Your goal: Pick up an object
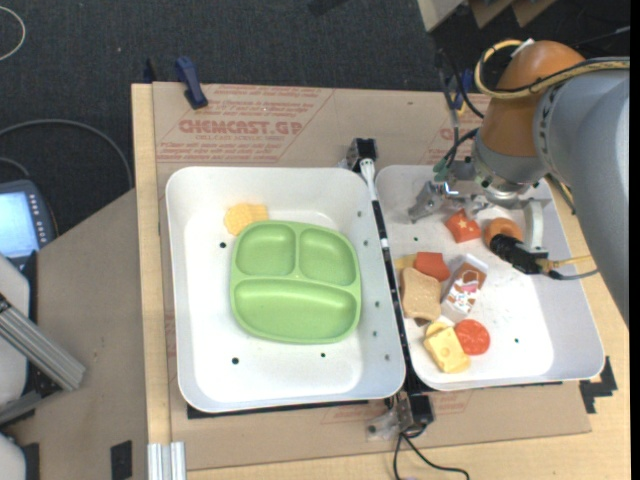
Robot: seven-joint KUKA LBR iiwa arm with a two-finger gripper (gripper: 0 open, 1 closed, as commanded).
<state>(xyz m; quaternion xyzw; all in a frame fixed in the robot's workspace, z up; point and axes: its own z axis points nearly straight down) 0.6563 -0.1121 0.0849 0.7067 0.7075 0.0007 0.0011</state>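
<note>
Dark carpet (80, 38) all round. The brown board bench (260, 118) carries both white bins side by side, and a blue clamp (190, 81) sits at the bench's far-left corner.

On my feed, the left bin (190, 298) has a green divided plate (295, 283) lying flat over most of its middle. A yellow waffle-like piece (245, 215) lies just off the plate's far-left corner, toward the bin's far-left corner.

The right bin (560, 343) holds the candidates for the pick:
- red-orange chunk (463, 228), near the far edge, left of centre
- orange rounded piece (500, 231), just beside it on the right
- red piece (432, 265), near the left wall
- toast slice (420, 293), against the left wall, touching the red piece's near side
- small white-and-red carton (466, 290), tilted, just right of the toast
- yellow cheese block (446, 349) and red tomato slice (474, 337), touching each other near the near-left corner

The arm (590, 128) comes in over the right bin's far-right corner, with its orange band (525, 73) above the wrist. The gripper (455, 200) is down at the bin's far edge, right over the red-orange chunk. From this angle I can't tell whether they touch. I also can't tell how wide the gripper is open or whether it has hold of anything. All the pieces look to be resting on the bin floor.
</note>
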